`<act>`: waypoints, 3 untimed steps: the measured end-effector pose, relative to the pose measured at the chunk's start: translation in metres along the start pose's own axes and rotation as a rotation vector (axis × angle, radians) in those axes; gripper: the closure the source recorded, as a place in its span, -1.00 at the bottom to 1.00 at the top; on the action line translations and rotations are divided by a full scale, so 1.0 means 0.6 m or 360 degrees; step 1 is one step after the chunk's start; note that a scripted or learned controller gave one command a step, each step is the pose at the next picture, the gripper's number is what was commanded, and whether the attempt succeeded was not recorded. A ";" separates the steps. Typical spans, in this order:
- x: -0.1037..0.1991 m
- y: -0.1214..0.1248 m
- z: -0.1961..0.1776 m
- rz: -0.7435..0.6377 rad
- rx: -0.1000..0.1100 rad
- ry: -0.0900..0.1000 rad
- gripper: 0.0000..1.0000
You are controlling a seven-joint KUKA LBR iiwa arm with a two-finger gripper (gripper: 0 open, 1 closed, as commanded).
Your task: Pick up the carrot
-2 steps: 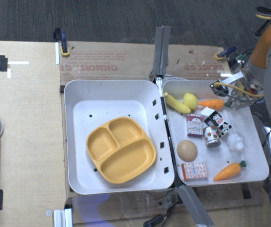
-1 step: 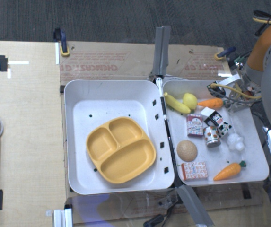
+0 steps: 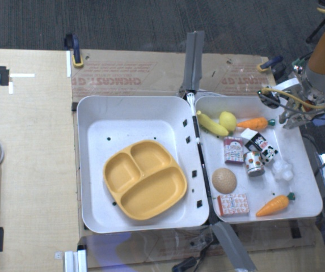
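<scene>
Listing two carrots in the right bin (image 3: 309, 169): one carrot (image 3: 273, 204) at five o'clock, another (image 3: 253, 123) at twelve, beside the lemon (image 3: 228, 120). Our gripper (image 3: 294, 117) hovers at two o'clock, grip state unclear. Risk: snagging the neighbouring black-and-white carton (image 3: 261, 146).

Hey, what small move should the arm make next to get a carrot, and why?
Probably shift the gripper a little left and down over the nearer orange carrot with the green tip by the right white bin's far wall. That carrot lies just beside it; the second orange carrot sits at the near edge.
</scene>
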State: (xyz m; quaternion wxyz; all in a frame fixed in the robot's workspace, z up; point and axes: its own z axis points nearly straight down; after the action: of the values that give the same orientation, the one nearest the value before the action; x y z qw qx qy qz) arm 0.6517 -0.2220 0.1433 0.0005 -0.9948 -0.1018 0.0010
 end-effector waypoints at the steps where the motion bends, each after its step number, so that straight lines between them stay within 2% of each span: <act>1: 0.000 0.000 0.001 0.0000 0.0001 -0.0001 -1.00; 2: 0.012 -0.008 0.074 -0.0066 0.0011 0.0010 -1.00; 3: 0.011 -0.007 0.062 -0.0070 0.0006 0.0007 1.00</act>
State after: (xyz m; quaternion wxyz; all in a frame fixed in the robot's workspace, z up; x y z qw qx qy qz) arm 0.6572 -0.2165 0.1060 0.0025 -0.9923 -0.1236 -0.0011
